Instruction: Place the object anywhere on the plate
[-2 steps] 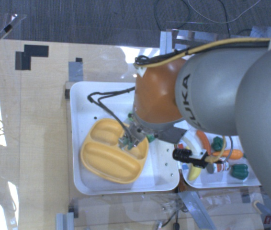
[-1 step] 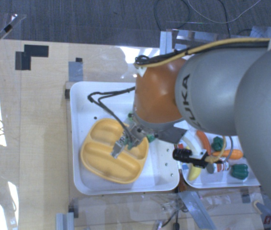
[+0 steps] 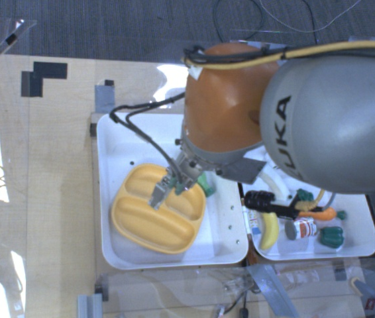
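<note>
A yellow divided plate (image 3: pixel 153 222) lies in the left white bin (image 3: pixel 118 154). My gripper (image 3: pixel 167 191) hangs over the plate's upper right compartment, low above it. A small green object (image 3: pixel 206 185) shows just to the gripper's right, at the plate's right rim, partly hidden by the wrist. Whether the gripper is holding it is not clear from this angle. The large grey and orange arm covers the back of both bins.
The right bin (image 3: pixel 363 247) holds a banana (image 3: pixel 269 232), a black handled tool (image 3: pixel 271 204), an orange carrot (image 3: pixel 320 212), a green pepper (image 3: pixel 331 237), a small red and white bottle (image 3: pixel 300 229) and another green piece (image 3: pixel 303 195). A black cable (image 3: pixel 134 128) loops over the left bin.
</note>
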Available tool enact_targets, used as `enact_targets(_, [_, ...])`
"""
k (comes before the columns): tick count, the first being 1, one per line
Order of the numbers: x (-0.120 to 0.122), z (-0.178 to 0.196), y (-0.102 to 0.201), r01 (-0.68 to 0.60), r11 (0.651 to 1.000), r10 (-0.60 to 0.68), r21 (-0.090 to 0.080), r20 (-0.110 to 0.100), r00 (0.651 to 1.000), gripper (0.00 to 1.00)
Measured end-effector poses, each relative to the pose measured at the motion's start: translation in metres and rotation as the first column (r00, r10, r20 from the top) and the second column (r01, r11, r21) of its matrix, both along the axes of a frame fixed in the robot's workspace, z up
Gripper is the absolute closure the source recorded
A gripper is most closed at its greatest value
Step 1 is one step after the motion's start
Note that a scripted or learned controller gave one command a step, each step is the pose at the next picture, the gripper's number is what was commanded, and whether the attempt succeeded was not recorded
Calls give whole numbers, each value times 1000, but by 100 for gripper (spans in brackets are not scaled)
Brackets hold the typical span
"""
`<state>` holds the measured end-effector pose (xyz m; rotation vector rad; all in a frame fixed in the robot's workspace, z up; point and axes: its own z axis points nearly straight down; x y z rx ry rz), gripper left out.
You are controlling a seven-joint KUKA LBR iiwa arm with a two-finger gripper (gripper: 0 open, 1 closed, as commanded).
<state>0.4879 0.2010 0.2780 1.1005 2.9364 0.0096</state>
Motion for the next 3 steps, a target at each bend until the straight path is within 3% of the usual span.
enact_targets(1, [0, 75, 22, -105, 994, 105, -1, 1, 994, 0])
enact_targets(2, [0, 125, 34, -181, 984, 181, -1, 2, 984, 0])
enact_targets(3, [1, 138, 36, -186, 982, 186, 1, 10, 982, 100])
